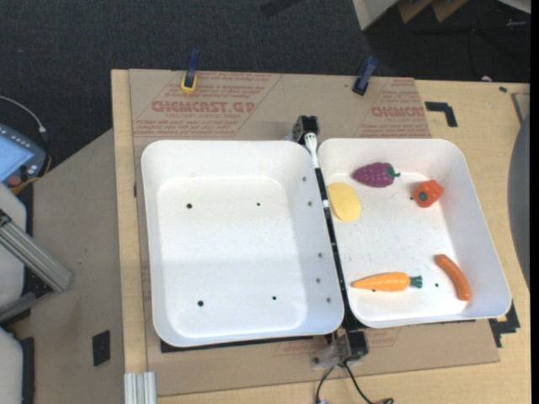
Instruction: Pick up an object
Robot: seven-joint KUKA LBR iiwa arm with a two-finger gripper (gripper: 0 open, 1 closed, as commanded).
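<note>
Reference landmark: right bin (396,236). It holds five objects, all apart from one another:

- Purple fruit (375,174): near the bin's far wall, centre
- Yellow fruit (344,201): against the bin's left wall, just beside the purple fruit
- Red pepper (427,194): far right part of the bin
- Carrot (386,282): near front wall, lying flat, green end toward the bin's right
- Orange sausage-shaped piece (453,276): front right corner, lying at a slant

The left bin (223,242) touches the right bin's left wall. Both rest on a cardboard-covered surface (253,103).

Hand state: cannot tell
</note>
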